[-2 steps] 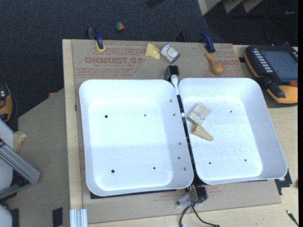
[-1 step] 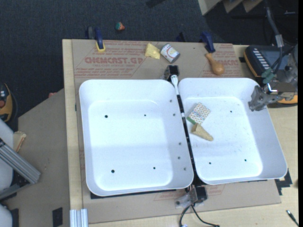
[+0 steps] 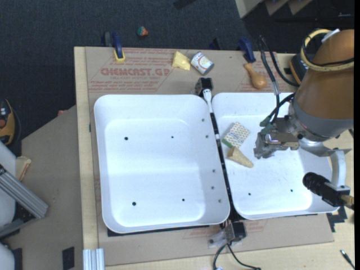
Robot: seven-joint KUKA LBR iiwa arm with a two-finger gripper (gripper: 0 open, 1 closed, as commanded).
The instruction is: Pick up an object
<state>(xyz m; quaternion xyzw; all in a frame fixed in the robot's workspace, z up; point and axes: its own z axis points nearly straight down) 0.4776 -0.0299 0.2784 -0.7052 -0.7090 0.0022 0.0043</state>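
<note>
Tool (image 3: 264, 149) right of centre over right bin (image 3: 281, 201), finger state unclear, wedge (image 3: 241, 158) and checked card (image 3: 237, 134) just left.

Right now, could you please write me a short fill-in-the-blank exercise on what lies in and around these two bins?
1. The checkered packet lies in the ____ bin.
2. The tan wedge lies just ____ the packet in the picture.
3. The hand is over the ____ bin.

Missing words: right; below; right
</note>
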